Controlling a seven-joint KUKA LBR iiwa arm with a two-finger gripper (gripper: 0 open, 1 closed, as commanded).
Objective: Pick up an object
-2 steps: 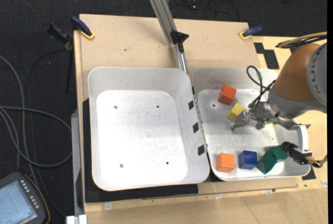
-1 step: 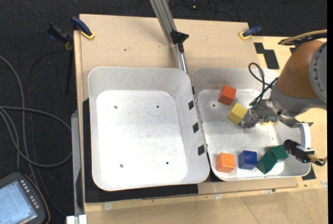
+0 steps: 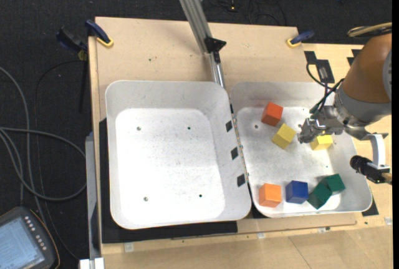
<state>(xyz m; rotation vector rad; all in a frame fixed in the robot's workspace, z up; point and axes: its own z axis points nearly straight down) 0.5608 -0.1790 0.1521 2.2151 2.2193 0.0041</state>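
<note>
- The hand [image 3: 312, 133] hung low in the right bin [image 3: 355, 206], just beside a small yellow block [image 3: 322, 141]; whether it was open or closed, or had hold of anything, could not be told from this angle.
- That yellow block (the likeliest target, by my reading) looked like a light, rigid cube with flat faces, so it would probably not crush or bend.
- Its smooth sides might slip, so a grip across two opposite flat faces, near the middle, seemed wisest.
- It appeared plain yellow, partly hidden by the hand.
- Nearby lay a second yellow block [image 3: 283, 135] and an orange block [image 3: 272, 114].
- Along the bin's near edge sat another orange block [image 3: 270, 194], a blue block [image 3: 297, 191] and two green blocks [image 3: 327, 190], touching.
- The left bin [image 3: 118, 136] sat alongside on the surface [image 3: 156, 49].
</note>
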